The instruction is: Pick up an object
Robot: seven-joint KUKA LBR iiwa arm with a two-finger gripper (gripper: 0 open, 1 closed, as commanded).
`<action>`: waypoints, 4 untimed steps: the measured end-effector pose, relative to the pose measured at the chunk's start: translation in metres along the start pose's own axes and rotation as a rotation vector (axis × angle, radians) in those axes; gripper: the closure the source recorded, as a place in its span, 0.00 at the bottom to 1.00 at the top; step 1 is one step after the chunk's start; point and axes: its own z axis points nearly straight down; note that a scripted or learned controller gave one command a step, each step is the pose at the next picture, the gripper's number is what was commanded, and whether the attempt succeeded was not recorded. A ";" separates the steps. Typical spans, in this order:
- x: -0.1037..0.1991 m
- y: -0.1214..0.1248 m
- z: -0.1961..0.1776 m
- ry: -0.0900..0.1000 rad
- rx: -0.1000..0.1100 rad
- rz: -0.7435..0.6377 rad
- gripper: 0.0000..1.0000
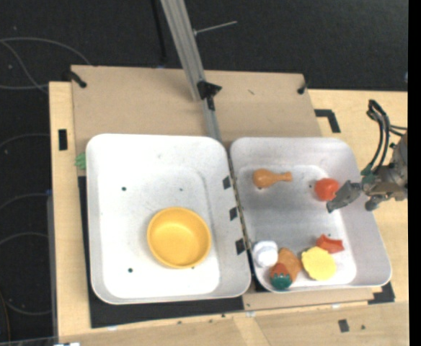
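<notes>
The right bin [297, 157] holds an orange drumstick-shaped toy [272, 178] near its back and a round red object [326, 188] toward its right side. Along its front lie a small red piece [331, 244], a yellow object [318, 264], a white object [265, 251] and an orange toy with a green end [285, 269]. My gripper [355, 200] hangs over the bin's right rim, just right of the red object. It is open, with nothing between its fingers [339, 198].
In the left bin [124, 164] a yellow bowl [179, 236] sits front of centre. A slanted metal pole [185, 42] rises behind the bins. Cables [380, 125] hang by the wrist at the right edge.
</notes>
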 end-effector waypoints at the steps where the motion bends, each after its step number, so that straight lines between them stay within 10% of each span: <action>1: 0.000 0.000 0.000 0.000 0.000 0.001 0.00; 4: -0.008 0.004 0.150 -0.005 0.001 0.007 0.00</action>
